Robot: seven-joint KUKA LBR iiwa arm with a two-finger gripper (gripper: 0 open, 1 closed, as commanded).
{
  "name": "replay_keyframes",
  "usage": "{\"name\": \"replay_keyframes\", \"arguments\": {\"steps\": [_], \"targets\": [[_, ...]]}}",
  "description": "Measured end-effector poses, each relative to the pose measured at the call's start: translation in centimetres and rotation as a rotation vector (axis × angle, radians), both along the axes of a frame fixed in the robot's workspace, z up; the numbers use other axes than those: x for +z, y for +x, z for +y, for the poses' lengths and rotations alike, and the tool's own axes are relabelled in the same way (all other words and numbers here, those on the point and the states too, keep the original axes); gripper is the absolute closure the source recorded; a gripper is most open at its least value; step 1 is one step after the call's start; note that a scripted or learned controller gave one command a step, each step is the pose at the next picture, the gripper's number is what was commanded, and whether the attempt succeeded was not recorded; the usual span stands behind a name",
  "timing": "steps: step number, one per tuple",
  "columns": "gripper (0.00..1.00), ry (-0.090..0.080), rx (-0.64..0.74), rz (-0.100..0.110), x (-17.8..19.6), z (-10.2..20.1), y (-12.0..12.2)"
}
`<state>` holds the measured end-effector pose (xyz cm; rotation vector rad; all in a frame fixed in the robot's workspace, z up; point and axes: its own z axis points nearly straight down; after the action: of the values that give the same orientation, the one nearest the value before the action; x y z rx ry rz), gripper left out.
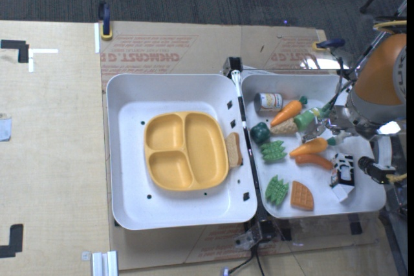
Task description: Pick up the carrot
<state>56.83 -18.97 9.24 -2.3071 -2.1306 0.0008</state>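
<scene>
Now you have the gripper point(319, 130) low in the right bin point(362, 207), beside 1 carrot point(286, 112); whether it is open or closed, you cannot tell.

Orange carrot point(286, 112), tilted, right bin point(362, 203)

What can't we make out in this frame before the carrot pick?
- Gripper in the camera view: small, metallic, lost among toys; open or shut unclear.
- Grey arm with orange band: cut off by the right edge.
- Lower orange carrot: contact with the gripper can't be judged; upper orange carrot lies apart.
- Small white jar: label too small to read.
</scene>
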Motion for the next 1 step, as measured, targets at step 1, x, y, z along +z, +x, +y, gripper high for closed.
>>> {"name": "replay_keyframes", "arguments": {"steps": [1], "targets": [[1.00, -0.001, -0.002, -0.002, 0.98, -0.09, 0.14]]}}
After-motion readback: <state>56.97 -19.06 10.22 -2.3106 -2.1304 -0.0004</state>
